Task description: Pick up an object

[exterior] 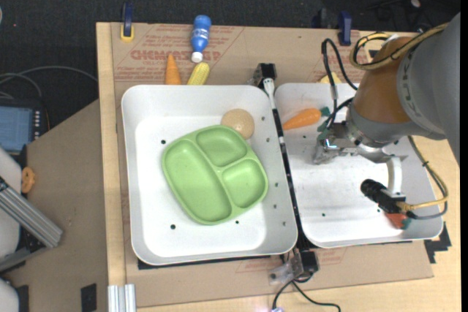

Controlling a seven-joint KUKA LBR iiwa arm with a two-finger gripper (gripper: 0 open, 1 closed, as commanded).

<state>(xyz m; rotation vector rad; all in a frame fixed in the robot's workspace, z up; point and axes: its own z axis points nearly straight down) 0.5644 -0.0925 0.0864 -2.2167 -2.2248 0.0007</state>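
Note:
An orange carrot (pixel 301 118) lies at the far left of the right bin (pixel 329 223), close to the wall between the bins. My gripper (pixel 326 147) hangs low over the right bin, just in front of and slightly right of the carrot's thick end; whether it touches the carrot cannot be told. A green three-part plate (pixel 214 173) lies in the middle of the left bin (pixel 146 157). A round tan piece (pixel 238 122) rests against the plate's far edge.
Behind the left bin, on the cardboard, lie a blue and white bottle (pixel 199 37), a small orange piece (pixel 172 71) and a yellow piece (pixel 199 73). The arm's grey and orange body (pixel 398 91) covers the right bin's far right part.

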